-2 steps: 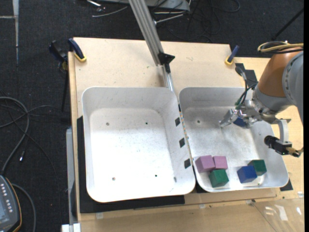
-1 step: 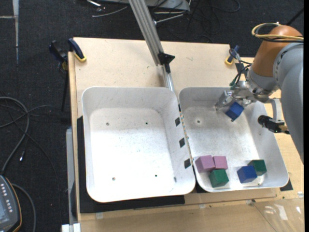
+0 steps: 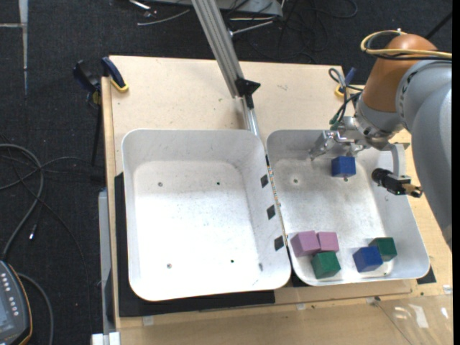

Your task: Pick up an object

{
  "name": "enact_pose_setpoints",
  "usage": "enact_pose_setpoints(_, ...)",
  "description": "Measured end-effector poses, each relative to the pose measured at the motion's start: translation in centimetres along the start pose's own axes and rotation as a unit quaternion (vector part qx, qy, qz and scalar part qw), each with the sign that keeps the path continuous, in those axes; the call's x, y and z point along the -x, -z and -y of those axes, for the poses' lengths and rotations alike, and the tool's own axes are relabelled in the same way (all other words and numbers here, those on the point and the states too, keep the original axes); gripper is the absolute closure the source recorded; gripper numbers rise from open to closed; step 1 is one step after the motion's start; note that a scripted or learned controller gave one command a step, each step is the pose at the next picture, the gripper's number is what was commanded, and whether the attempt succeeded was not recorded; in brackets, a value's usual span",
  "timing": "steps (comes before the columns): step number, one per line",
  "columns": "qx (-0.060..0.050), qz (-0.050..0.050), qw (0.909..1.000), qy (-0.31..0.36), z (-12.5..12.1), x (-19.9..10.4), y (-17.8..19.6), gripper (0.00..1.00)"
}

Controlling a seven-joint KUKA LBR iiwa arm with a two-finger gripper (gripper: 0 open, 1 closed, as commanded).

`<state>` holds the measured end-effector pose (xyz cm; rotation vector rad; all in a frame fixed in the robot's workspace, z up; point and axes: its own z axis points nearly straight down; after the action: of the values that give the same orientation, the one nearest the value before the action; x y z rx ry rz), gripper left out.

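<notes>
My gripper [image 3: 343, 158] hangs over the far part of the right bin [image 3: 402, 225], reaching in from the right under the grey arm and its orange band. A small blue cube [image 3: 343, 167] sits between its fingertips, right under the wrist, and the fingers are shut on it. Near the front of the same bin lie two pink cubes [image 3: 313, 242] side by side, a green cube [image 3: 325, 264] just in front of them, another blue cube [image 3: 367, 258] and a second green cube [image 3: 386, 247] at the front right.
The left bin [image 3: 144, 214] adjoins the right one along a shared wall. A slanted metal pole [image 3: 219, 42] runs down to the bins' far junction. Cables and a black connector [image 3: 392, 182] hang beside the wrist.
</notes>
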<state>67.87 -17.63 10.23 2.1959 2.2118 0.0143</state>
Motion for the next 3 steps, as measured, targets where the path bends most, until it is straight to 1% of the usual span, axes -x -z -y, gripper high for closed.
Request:
enact_pose_setpoints(1, 0.001, 0.0, 1.0, 0.0, -0.1, 0.0, 1.1, 1.0)
enact_pose_setpoints(2, 0.0, 0.0, 1.0, 0.001, -0.1, -0.1, 1.0, 0.0)
enact_pose_setpoints(3, -0.009, -0.007, 0.9999, -0.006, 1.2, 4.8, -0.5, 0.0)
